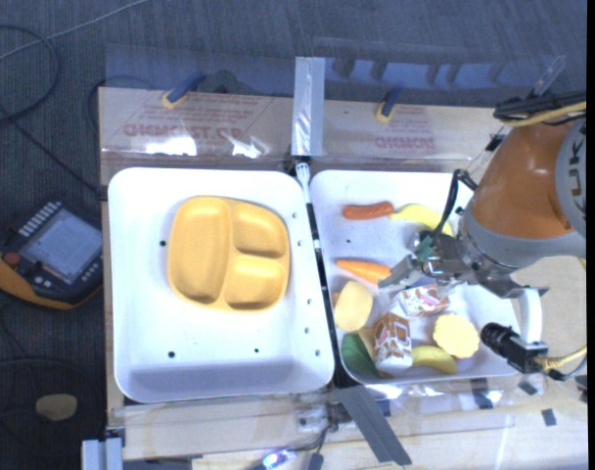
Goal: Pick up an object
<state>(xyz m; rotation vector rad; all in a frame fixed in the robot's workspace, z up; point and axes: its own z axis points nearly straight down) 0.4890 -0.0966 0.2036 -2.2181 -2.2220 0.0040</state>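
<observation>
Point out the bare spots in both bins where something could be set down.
Left bin: bare white floor rings the yellow tray, widest along the near edge. Right bin: crowded; food fills the middle and near end under the gripper. A slim strip lies behind the sausage.

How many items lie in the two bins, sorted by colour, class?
Yellow: 5, tray, banana-like piece, rounds and, piece
Orange or red: 2
Green: 1
White patterned packets: 2
Total: 10

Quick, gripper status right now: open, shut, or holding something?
Gripper: cannot be told; it sits low in the right bin among the toy food.
</observation>
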